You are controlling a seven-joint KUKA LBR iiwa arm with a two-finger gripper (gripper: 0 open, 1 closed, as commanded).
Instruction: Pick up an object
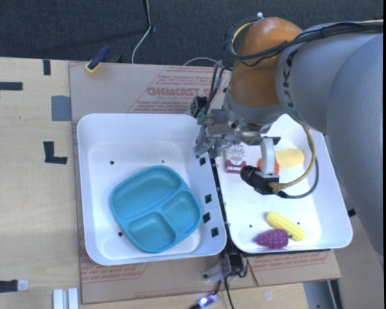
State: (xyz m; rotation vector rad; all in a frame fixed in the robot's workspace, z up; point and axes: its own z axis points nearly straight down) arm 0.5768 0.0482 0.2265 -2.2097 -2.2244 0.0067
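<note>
My gripper (204, 145) hangs over the wall between the two bins, at the top right corner of the left bin (90, 172). A small red and white carton (234, 159) stands just right of it in the right bin (328, 198), partly under the wrist. A blue divided plate (156, 208) lies in the left bin, below and left of the gripper. In the right bin there are also a yellow round piece (290, 158), an orange piece (270, 165) beside it, a yellow corn cob (285, 224) and a purple grape bunch (271, 239).
Both bins rest on a cardboard sheet (154, 89) on the wooden bench. A blue and yellow tool (97, 58) lies at the cardboard's far left corner. The arm's big body covers the right bin's far side.
</note>
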